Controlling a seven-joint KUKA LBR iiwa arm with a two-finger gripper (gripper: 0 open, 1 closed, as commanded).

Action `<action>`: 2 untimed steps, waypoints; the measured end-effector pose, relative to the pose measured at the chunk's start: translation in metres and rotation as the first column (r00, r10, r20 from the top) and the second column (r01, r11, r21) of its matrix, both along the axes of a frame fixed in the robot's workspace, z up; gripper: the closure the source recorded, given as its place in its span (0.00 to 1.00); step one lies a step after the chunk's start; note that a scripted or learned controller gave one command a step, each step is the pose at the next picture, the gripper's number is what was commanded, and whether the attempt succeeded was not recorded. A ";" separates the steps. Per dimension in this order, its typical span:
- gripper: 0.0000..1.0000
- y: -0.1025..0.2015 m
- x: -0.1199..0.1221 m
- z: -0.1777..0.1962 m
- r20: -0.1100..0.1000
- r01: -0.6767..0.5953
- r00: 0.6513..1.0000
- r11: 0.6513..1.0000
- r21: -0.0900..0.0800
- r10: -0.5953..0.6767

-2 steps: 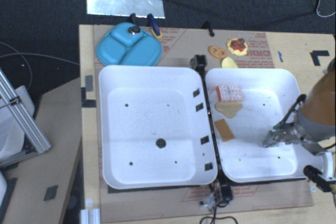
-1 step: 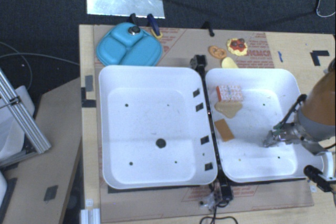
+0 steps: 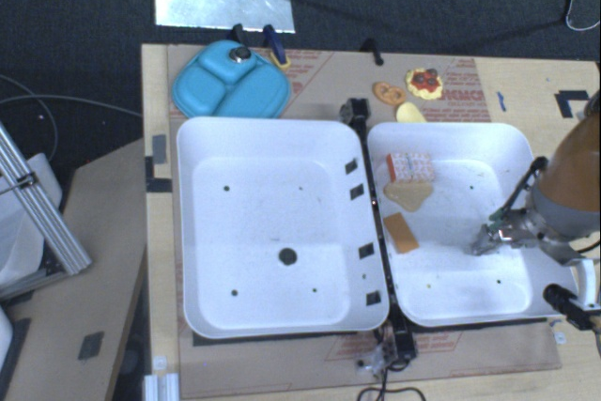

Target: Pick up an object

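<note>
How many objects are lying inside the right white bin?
3, all near its left side: a pink-and-white box at the top, a tan flat piece touching it below, and an orange block lower. The arm may hide others.

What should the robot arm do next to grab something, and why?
Probably slide left toward the orange-brown slab. The end effector sits low in the right bin over bare white floor, nothing under it, while the slab lies apart to its left, the closest item.
</note>
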State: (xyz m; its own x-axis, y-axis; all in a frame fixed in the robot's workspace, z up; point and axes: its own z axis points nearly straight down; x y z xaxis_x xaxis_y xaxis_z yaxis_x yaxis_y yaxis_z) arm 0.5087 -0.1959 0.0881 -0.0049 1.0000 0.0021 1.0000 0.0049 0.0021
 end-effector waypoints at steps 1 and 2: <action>1.00 0.000 0.001 0.011 0.006 -0.002 1.000 1.000 -0.002 0.002; 1.00 0.000 0.002 0.021 0.007 -0.004 1.000 1.000 -0.002 0.004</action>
